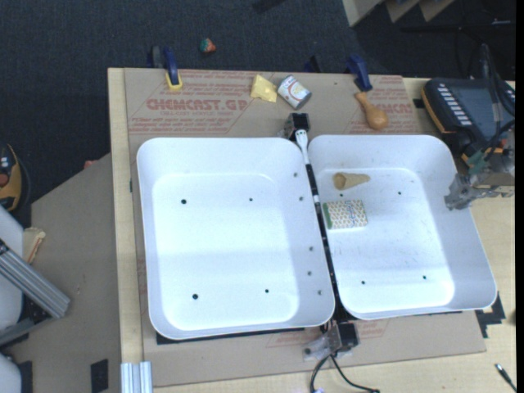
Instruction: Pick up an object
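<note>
Dark carpet (98, 23) all around, and on it a bench topped with a brown printed board (213, 103). Two shallow white bins sit side by side on that board, the left bin (147, 219) and the right bin (442, 158), their inner rims touching down the middle.

Over in the right bin, near its left wall, there's a tan cone-shaped piece (350, 181) lying on its side, and just below it a small green-speckled pad (345, 214) lying flat. The two are close but apart.

The gripper (460, 193) sits at the right bin's outer rim, well apart from both pieces and with nothing visibly in it. Whether it's released or clenched, I can't tell from this angle.

Behind the bins, on the bare board: a yellow wedge (264, 88) right beside a small white box (294, 92), and further right a wooden pear-shaped piece (373, 113). Blue clamps pin the board's far edge, one at the left (171, 64) and one at the right (358, 71). A tiny coloured object (208, 46) lies out on the carpet beyond.
</note>
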`<state>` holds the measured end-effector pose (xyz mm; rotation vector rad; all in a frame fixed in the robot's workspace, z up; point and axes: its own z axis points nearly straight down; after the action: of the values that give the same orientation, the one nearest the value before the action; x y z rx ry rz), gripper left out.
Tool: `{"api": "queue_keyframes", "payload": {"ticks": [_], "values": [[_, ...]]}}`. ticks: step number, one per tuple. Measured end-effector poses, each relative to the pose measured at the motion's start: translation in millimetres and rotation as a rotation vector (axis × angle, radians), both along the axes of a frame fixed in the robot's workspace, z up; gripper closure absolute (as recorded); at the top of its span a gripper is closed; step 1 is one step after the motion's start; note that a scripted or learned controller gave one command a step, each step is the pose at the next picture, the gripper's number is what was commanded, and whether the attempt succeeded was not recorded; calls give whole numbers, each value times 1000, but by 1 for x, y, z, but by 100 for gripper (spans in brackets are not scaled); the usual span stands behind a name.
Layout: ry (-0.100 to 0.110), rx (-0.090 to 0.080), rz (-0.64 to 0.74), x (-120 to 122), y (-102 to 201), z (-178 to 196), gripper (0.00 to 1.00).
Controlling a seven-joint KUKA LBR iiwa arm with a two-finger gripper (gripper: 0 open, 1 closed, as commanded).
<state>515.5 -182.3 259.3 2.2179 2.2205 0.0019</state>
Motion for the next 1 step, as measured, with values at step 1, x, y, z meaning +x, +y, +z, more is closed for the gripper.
{"api": "queue_keyframes", "payload": {"ticks": [1], "values": [[-19, -6, 2, 44, 7, 244, 100]]}}
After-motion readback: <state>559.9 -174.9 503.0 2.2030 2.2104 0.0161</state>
